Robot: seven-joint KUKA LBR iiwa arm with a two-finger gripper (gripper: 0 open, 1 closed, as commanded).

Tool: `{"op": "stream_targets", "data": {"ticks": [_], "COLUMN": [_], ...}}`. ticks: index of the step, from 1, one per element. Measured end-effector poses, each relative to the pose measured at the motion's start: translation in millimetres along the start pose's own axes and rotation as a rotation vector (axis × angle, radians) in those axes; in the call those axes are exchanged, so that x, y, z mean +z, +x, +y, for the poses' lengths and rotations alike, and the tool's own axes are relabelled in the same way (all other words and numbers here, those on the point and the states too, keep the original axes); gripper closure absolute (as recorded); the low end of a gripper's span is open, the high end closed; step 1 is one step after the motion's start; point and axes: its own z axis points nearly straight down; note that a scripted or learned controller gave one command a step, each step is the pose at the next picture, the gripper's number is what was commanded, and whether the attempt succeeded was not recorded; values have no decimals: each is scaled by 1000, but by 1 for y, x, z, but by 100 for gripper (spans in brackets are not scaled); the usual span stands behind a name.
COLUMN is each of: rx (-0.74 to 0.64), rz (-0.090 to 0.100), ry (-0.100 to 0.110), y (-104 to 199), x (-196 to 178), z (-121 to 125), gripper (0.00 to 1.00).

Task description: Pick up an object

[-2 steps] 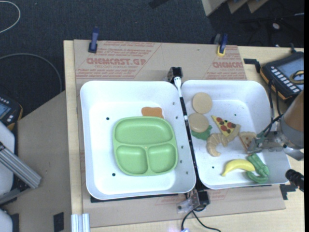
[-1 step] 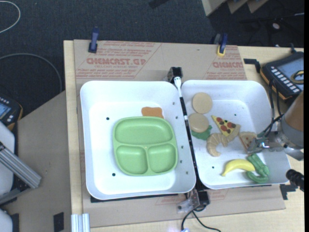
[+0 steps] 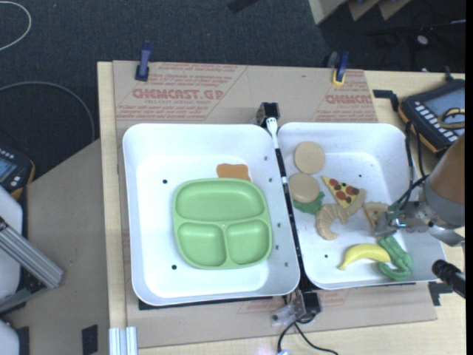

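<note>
The bench stood on dark carpet, its brown board clamped at the far edge, and you had two white bins on it. The left bin (image 3: 140, 198) held a green divided tray (image 3: 222, 222) with an orange piece (image 3: 233, 171) just behind it. The right bin (image 3: 369, 135) held a tan disc (image 3: 310, 156), a toy burger (image 3: 304, 189), a pizza slice (image 3: 343, 191), a banana (image 3: 364, 254) and a green pod (image 3: 396, 263). Your gripper (image 3: 392, 222) sat low over that bin's right side, near the pod; its grip I cannot tell.
</note>
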Motion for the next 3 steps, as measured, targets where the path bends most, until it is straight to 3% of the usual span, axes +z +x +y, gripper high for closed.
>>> {"op": "stream_targets", "data": {"ticks": [1,2,3], "rx": [-2,-7,-3], "rz": [6,7,10], "ry": [2,0,-3], "y": [-4,113,111], "x": [1,-1,-12], "z": [0,1,2], "gripper": [100,100,100]}}
